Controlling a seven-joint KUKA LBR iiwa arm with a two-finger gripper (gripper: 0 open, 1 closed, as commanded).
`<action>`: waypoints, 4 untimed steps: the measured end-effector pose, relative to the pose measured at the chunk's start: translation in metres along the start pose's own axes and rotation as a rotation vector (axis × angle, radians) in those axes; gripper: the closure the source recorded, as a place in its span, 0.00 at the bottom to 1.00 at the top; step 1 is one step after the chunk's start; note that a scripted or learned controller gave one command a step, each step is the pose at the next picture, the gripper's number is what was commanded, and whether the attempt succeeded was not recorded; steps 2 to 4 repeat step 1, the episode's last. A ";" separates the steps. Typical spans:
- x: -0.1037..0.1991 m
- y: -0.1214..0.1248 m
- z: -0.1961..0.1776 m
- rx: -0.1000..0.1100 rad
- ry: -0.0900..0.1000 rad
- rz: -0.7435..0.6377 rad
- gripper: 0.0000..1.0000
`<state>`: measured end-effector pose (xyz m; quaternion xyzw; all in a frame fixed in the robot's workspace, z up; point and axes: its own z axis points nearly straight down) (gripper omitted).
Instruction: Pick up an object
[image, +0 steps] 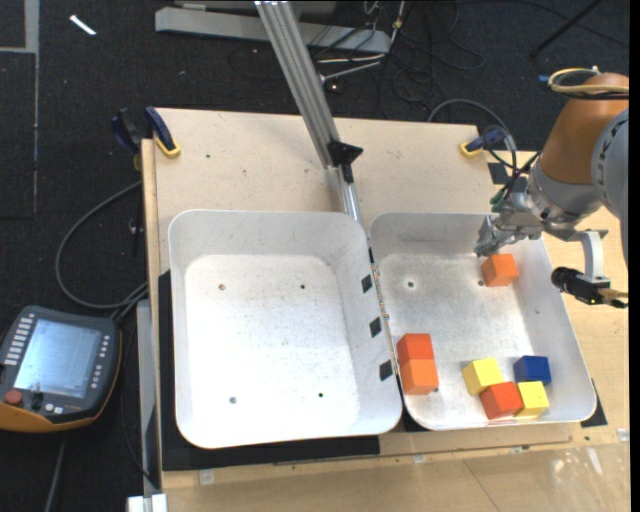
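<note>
Over the right bin (560, 300), near its far right wall, the gripper (497, 243) hangs directly above a small orange block (499, 268); whether the claw grips it cannot be told. Along the near wall lie a tall orange block (417, 362), two yellow cubes (482, 374), a red cube (500, 399) and a blue cube (532, 368).

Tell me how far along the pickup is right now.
Done: the gripper has reached the right bin and sits directly above a small orange block. In hand: nothing clearly held; contact is unclear. Left: securing and lifting it. The other blocks sit along the bin's near edge.
</note>
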<state>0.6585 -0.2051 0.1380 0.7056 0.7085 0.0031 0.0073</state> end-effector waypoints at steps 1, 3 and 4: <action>0.000 0.000 0.001 0.002 0.000 -0.001 0.00; 0.000 0.000 0.001 0.002 0.000 -0.001 0.00; 0.000 0.000 0.001 0.002 0.000 -0.001 0.00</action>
